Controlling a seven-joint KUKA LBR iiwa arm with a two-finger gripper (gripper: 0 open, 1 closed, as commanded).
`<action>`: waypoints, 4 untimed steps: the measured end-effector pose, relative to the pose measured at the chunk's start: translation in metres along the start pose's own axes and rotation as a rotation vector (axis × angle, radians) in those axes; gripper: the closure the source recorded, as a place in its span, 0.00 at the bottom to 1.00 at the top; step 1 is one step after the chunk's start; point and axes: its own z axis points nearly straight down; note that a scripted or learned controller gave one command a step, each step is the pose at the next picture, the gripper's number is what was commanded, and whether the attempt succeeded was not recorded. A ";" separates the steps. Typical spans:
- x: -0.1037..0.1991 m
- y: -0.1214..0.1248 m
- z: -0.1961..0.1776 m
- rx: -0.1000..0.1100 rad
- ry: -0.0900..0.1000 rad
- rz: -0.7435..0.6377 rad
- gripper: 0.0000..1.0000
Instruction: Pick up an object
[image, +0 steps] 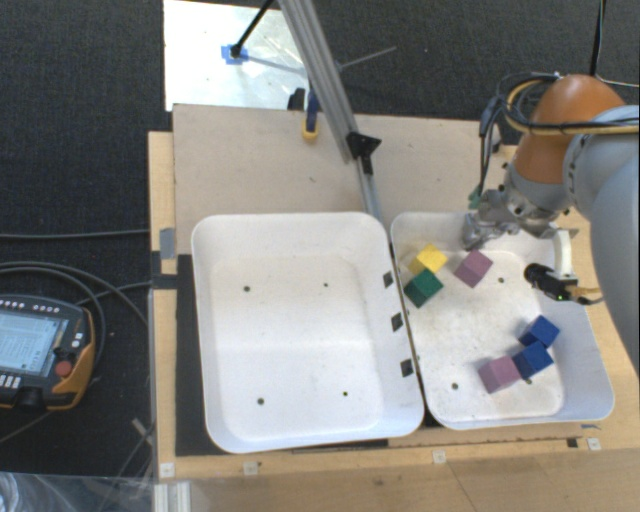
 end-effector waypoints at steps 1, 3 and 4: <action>0.000 0.000 0.001 0.001 0.000 0.000 0.00; 0.023 -0.037 0.001 0.001 0.002 0.001 1.00; 0.101 -0.003 -0.093 -0.005 0.004 -0.009 1.00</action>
